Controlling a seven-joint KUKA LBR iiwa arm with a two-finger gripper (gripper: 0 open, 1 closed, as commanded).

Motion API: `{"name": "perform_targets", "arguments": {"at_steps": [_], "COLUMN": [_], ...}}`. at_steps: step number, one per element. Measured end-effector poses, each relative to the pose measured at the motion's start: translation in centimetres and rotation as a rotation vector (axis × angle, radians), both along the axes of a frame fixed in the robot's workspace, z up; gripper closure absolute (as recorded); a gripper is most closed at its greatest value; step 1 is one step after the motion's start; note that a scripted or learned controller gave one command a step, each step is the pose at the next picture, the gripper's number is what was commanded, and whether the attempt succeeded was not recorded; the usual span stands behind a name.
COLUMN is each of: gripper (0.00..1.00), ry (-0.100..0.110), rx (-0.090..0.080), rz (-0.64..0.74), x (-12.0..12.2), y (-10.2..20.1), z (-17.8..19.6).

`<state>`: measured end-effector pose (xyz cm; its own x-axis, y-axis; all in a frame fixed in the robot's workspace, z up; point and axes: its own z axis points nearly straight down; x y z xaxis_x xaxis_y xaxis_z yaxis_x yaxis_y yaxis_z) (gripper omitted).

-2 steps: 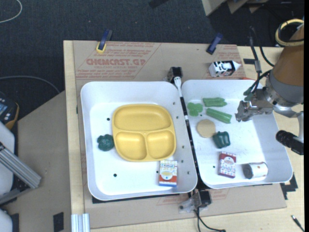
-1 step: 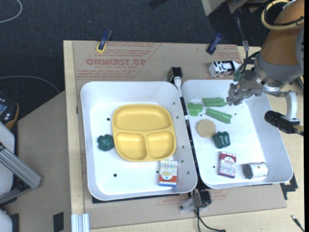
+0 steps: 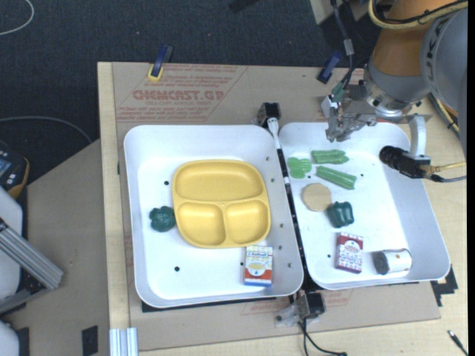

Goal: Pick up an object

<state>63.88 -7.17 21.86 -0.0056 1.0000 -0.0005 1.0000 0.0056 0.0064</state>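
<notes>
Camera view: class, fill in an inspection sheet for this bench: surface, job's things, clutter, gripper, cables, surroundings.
Surface: left bin and right bin side by side on a board.
Job's things: left bin holds yellow divided tray, dark green pepper, small carton; right bin holds green pods, tan disc, red box.
Clutter: nothing seen.
Gripper: gripper over right bin's far edge.
Cables: black cable at front.
Surroundings: dark floor.

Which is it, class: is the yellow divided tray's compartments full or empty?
Empty. The yellow divided tray in the left bin shows bare yellow in all three compartments; nearby items lie outside its rim.
</notes>
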Motion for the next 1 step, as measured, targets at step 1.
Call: {"name": "perform_targets", "arguments": {"at_steps": [1], "gripper": [1.0], "ry": [0.001], "rx": [-0.001], "rz": [-0.004], "x": [0.31], "y": [0.48], "z": [1.59]}}
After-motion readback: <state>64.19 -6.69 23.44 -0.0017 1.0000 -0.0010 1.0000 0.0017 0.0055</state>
